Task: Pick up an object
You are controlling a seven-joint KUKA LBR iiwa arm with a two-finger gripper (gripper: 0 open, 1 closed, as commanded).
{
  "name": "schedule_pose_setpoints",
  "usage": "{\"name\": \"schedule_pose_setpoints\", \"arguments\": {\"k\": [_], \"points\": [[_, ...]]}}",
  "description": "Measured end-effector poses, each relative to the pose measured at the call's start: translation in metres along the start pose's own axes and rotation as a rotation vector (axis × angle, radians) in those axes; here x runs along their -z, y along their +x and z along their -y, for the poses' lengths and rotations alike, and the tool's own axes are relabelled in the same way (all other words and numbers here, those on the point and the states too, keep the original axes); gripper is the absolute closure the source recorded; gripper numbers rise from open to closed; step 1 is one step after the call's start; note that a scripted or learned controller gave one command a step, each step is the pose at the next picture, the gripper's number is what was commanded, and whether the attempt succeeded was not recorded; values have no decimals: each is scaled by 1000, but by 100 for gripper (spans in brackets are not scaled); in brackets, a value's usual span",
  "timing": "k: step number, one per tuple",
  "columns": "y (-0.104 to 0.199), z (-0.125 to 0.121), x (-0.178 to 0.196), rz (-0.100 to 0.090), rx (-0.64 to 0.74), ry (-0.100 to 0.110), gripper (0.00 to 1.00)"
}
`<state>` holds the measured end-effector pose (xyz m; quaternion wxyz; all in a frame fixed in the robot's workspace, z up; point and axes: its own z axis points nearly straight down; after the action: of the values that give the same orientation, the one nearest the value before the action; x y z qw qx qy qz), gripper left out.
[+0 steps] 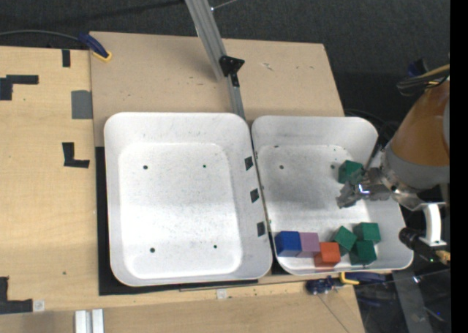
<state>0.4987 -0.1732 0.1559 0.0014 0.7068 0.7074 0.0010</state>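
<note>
My gripper (354, 192) hangs over the right side of the right bin (307, 134), reaching in from the right under the grey and orange arm (424, 141). A green block (349, 171) sits just above and to the left of the gripper tip, close to it; I cannot tell if they touch. Along the bin's front edge lie a blue block (289, 242), a purple block (309, 242), an orange block (329, 252) and three green blocks (362, 251) bunched together.
The left bin (175, 200) stands beside the right one, sharing a raised rim in the middle. A slanted metal bar (208, 24) crosses the bench behind the bins. The wooden bench top (44, 178) extends to the left.
</note>
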Motion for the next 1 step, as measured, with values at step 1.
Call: {"name": "schedule_pose_setpoints", "arguments": {"k": [1], "points": [[-4, 2, 62, 1, 1, -2, 100]]}}
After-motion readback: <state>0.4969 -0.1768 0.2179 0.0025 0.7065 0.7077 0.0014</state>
